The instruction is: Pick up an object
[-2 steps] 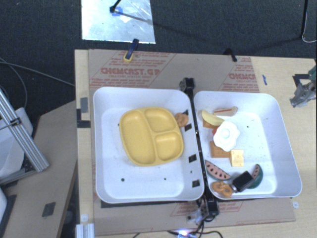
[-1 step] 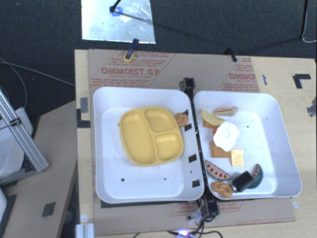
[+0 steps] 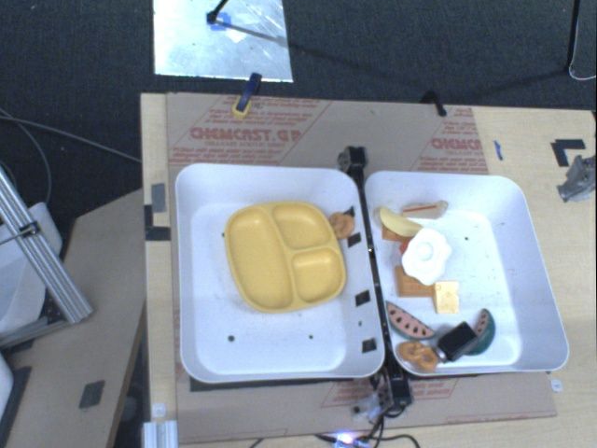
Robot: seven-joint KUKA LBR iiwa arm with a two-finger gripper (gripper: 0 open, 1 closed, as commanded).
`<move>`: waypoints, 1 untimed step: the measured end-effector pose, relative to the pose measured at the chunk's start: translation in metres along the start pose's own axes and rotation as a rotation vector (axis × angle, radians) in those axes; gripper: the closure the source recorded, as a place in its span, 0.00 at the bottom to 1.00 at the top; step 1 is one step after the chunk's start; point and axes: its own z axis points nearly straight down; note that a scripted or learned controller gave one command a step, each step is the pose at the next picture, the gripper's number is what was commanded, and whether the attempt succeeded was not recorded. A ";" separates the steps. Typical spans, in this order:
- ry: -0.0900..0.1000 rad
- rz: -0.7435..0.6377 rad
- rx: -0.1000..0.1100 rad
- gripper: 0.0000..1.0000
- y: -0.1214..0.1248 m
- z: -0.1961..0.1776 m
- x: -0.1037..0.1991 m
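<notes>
Two shallow white bins sit side by side on the tabletop [image 3: 522, 138]. The left bin [image 3: 201, 278] holds a yellow three-compartment tray [image 3: 283, 254], and a small brown pretzel-like piece [image 3: 342, 223] lies just beside the tray's upper right corner. The right bin [image 3: 532, 250] holds a cluster of toy food: a fried egg [image 3: 426, 255] resting on a brown toast slice [image 3: 413, 283], a banana piece [image 3: 397, 221], a hot dog [image 3: 424, 210], a cheese square [image 3: 447, 297], two watermelon slices [image 3: 409, 320] and a black block [image 3: 456, 341] — the block partly covers the second slice. Another pretzel [image 3: 418, 354] lies at the bin's near edge. At the frame's right edge a grey part — probably the hand [image 3: 578, 179] — is cut off; its state cannot be told.
</notes>
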 end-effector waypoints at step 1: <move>0.001 0.005 0.002 1.00 -0.060 -0.015 0.000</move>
